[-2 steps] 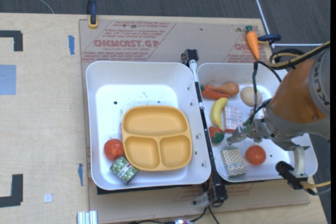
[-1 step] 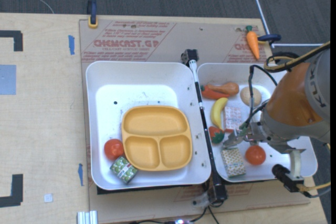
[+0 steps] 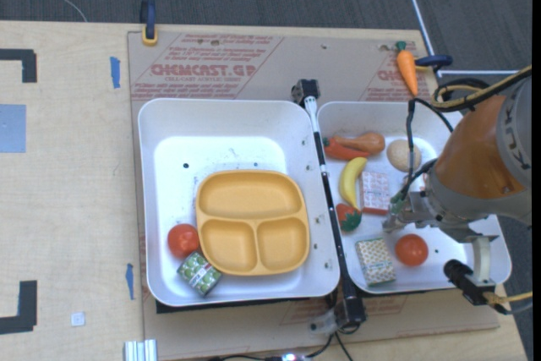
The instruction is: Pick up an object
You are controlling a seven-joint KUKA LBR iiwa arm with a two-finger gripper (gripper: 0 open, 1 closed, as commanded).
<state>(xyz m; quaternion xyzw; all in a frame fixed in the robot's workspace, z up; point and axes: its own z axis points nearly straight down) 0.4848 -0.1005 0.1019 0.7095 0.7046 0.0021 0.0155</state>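
My gripper [image 3: 396,218] hangs low over the middle of the right bin [image 3: 372,106], at the end of the grey and orange arm. It is just right of a pink wafer pack [image 3: 376,191] and just above a red tomato [image 3: 412,250]. A pale patterned box [image 3: 375,261] lies at the bin's front. A banana [image 3: 352,180], a small red and green fruit [image 3: 349,216], an orange and red vegetable [image 3: 355,146] and a beige egg [image 3: 403,154] lie further left and back. Nothing shows held in the gripper.
The left bin [image 3: 152,182] holds a yellow divided plate [image 3: 252,221], a red tomato [image 3: 183,239] and a green patterned box [image 3: 198,273]. A toy carrot [image 3: 408,72] lies on the board behind the right bin. Cables run along the arm.
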